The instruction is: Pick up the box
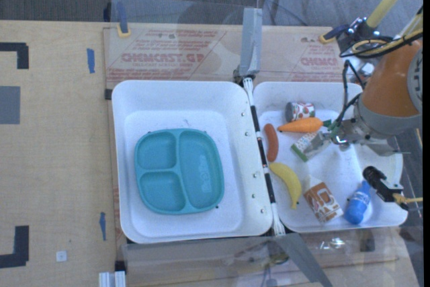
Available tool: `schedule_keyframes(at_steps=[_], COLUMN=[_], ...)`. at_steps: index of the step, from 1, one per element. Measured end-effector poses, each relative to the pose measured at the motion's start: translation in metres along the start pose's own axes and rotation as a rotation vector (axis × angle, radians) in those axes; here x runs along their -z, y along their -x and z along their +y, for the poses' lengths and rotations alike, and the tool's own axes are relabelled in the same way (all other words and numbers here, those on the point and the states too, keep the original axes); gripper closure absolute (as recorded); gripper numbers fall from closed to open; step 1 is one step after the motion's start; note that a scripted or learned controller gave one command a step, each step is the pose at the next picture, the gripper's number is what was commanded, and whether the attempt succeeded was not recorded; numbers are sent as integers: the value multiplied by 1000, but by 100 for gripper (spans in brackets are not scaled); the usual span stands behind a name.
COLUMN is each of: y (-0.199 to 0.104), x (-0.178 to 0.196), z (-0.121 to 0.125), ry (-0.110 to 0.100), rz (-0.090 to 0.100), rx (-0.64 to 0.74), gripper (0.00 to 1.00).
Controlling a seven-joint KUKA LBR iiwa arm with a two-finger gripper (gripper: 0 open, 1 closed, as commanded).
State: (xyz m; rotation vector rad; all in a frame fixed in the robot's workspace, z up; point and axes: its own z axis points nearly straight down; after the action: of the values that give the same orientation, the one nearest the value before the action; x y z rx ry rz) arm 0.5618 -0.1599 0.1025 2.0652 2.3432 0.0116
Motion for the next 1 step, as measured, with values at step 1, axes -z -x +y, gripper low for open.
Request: schedule_keyframes(at_steps=[1], y=[-27], x=[-4], z=[-30], ry=[14], rz=[-3], rx=[85], gripper=[0])
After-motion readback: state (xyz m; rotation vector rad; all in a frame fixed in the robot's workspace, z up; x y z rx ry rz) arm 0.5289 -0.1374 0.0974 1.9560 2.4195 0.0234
